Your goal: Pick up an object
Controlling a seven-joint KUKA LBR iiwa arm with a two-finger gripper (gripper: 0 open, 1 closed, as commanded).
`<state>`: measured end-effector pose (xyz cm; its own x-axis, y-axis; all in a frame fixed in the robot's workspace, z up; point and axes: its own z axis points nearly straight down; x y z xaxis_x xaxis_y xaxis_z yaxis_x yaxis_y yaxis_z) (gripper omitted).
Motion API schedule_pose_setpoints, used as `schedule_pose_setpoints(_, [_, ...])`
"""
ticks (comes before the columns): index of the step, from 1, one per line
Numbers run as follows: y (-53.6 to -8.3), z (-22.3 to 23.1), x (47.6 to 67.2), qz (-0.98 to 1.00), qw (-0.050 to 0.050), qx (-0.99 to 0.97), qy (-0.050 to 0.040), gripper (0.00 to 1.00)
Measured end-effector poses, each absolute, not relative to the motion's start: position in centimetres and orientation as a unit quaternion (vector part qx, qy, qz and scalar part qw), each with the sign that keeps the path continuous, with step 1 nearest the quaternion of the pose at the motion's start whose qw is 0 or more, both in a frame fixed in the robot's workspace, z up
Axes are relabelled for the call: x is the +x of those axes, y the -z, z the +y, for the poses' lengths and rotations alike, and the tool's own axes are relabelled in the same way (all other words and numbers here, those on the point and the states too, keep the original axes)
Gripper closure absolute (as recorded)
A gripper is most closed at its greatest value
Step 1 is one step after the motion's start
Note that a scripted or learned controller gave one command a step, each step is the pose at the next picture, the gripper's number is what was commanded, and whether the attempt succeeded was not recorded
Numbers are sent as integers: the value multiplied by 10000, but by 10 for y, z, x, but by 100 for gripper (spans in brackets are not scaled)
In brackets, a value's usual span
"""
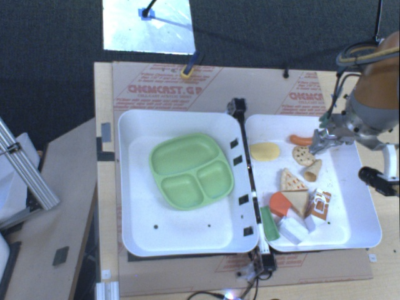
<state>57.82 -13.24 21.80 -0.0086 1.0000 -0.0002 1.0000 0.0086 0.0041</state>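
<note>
- Round cracker (303, 155), the piece nearest the gripper (317, 146), is reading as the likely target; judging it light, stiff and thin, probably toy food with a hard smooth skin, so it may be skating sideways under a pinch. Best hold would be across its rim, fingers straddling the disc.
- It is showing tan with a dotted face, lying flat on the floor of the right bin (350, 186), touching or almost touching the orange sausage (300, 140) just behind it.
- Cone piece (312, 168) is sitting just in front of the cracker, toward the camera; the two are crowding each other, so a wide approach risks nudging both.
- Yellow oval (265, 150) is lying to the cracker's left, near the divider; the pizza-like wedge (292, 181) is lying in front of the cracker, with the red block (280, 202), green stick (269, 223) and small white packets further forward.
- Gripper is hanging just right of the cracker, low over the bin; its tip is blurring into grey metal, so whether the jaws are parted or closed I cannot tell. Nothing visible in its grasp.
- Green divided tray (190, 171) is resting in the left bin (134, 186), well apart from the cracker.
</note>
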Motion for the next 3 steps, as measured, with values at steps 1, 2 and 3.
schedule_pose_setpoints(1, [-233,-80,604,7107,12,7035,-21,100])
schedule_pose_setpoints(2, [-233,-68,606,7095,12,7047,-9,100])
schedule_pose_setpoints(3, [-233,-65,611,7093,15,7049,-9,100])
